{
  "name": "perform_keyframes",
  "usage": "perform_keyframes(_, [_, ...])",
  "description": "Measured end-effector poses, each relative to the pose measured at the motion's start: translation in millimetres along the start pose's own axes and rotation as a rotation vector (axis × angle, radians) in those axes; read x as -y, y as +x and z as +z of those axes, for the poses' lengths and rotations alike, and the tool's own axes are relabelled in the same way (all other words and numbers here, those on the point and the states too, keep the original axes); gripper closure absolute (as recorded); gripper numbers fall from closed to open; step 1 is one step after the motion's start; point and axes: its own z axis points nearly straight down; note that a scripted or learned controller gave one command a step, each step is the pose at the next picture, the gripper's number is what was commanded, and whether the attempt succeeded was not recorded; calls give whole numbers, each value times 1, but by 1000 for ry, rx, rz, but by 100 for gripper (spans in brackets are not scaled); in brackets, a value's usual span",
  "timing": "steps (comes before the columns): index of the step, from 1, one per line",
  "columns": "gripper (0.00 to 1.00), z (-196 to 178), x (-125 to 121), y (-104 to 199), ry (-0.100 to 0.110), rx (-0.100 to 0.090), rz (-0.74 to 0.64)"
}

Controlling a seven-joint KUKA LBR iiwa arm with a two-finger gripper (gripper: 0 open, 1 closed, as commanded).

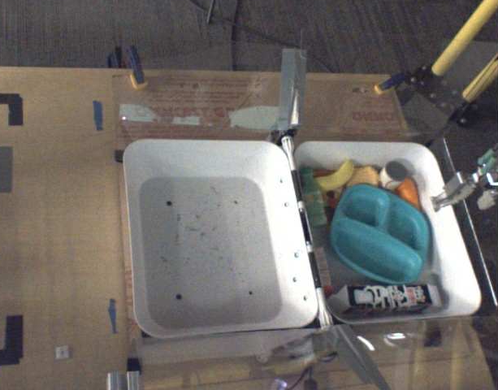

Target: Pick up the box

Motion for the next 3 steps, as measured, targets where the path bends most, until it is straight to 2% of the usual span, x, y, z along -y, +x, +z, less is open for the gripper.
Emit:
perform_keyframes(1, [0,174,27,-30,5,-4,61])
perform_keyframes(2, [0,174,26,-30,4,-3,60])
perform_keyframes(3, [0,-20,24,-25,1,0,137])
